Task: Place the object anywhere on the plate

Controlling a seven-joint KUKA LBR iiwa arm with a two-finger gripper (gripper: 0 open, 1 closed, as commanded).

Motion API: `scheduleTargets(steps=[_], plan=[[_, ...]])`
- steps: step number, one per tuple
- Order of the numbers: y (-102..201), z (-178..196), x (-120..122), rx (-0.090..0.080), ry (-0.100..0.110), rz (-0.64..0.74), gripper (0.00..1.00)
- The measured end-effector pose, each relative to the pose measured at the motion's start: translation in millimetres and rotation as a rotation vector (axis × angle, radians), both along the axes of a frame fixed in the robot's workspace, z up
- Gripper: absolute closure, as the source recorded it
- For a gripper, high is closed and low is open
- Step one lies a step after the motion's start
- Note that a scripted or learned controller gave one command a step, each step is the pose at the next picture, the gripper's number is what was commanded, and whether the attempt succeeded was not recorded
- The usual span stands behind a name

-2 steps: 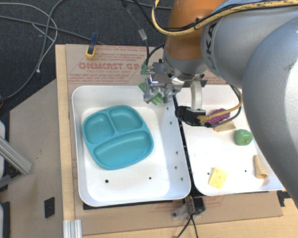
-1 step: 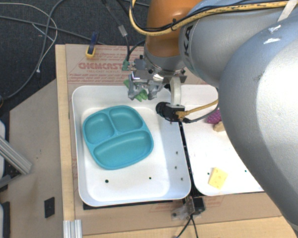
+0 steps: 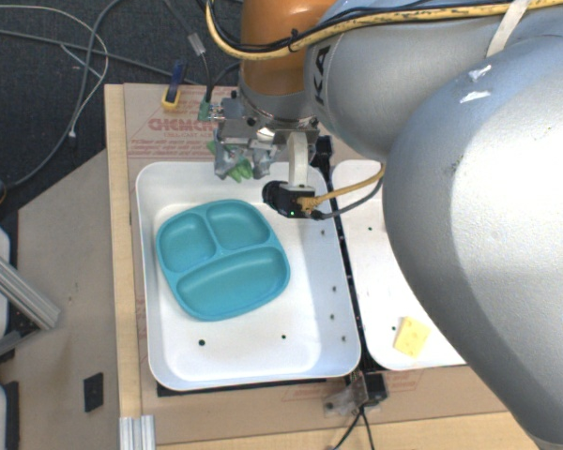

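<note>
A teal plate (image 3: 223, 256) with three compartments lies in the left white bin (image 3: 169, 345), toward its far left. My gripper (image 3: 240, 165) hangs over the bin's far edge, just beyond the plate's far rim. A small green object (image 3: 236, 170) shows between its fingertips, and the gripper is shut on it above the bin floor. The big grey arm with its orange band comes in from the right and hides much of the right bin.
A small yellow block (image 3: 411, 336) lies at the near end of the right bin (image 3: 375, 279). A black cable and connector (image 3: 289, 200) hang from the wrist next to the plate's far right corner. Loose cables lie on the floor beyond the bench.
</note>
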State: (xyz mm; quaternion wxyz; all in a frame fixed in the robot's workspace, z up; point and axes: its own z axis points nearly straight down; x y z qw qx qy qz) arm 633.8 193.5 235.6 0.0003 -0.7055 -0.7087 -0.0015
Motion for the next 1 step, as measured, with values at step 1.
scheduleTargets(steps=[1], plan=[[-2.4, -0.2, -0.1, -0.002, 0.002, -0.003, 0.00]])
